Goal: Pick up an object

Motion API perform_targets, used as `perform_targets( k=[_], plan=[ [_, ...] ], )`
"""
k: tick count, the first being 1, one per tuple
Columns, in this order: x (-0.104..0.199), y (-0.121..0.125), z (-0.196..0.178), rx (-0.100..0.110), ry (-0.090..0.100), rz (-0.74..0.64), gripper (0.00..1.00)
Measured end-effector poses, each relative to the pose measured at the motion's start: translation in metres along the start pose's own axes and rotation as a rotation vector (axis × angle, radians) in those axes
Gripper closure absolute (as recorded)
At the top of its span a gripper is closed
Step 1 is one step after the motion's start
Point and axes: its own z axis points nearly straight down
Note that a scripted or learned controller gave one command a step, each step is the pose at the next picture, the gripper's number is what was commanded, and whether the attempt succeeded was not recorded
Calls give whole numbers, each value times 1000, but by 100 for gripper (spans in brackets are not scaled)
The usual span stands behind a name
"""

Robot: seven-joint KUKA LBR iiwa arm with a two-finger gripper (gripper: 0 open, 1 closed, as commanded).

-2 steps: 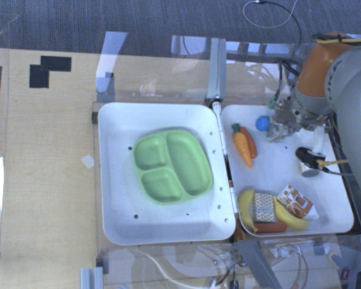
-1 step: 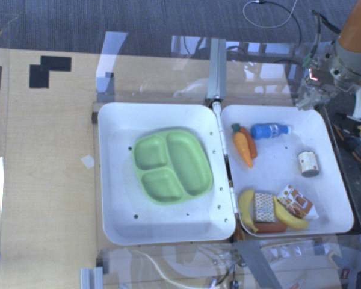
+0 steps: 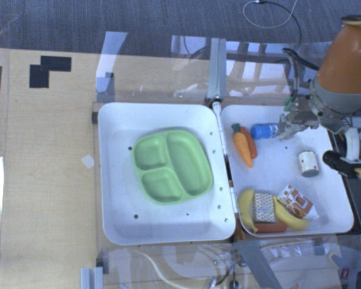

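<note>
The right bin [image 3: 325,179] holds an orange toy carrot [image 3: 243,146], a blue bottle [image 3: 264,130], a small white can [image 3: 308,163], a yellow banana [image 3: 289,214], a patterned box [image 3: 264,208] and a white and orange packet [image 3: 296,201]. My gripper [image 3: 290,127] hangs over the bin's back part, just right of the blue bottle. Nothing shows between its fingers.
The left bin [image 3: 120,161] holds a green divided plate [image 3: 171,166]. A metal divider post [image 3: 216,71] stands between the bins at the back. The orange-banded arm [image 3: 349,59] fills the upper right. A red sausage-like toy [image 3: 271,227] lies at the right bin's front edge.
</note>
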Motion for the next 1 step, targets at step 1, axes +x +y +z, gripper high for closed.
perform_targets(
  k=[1],
  plan=[
    [-49, 21, -12, -5, -2, -385, 100]
  ],
)
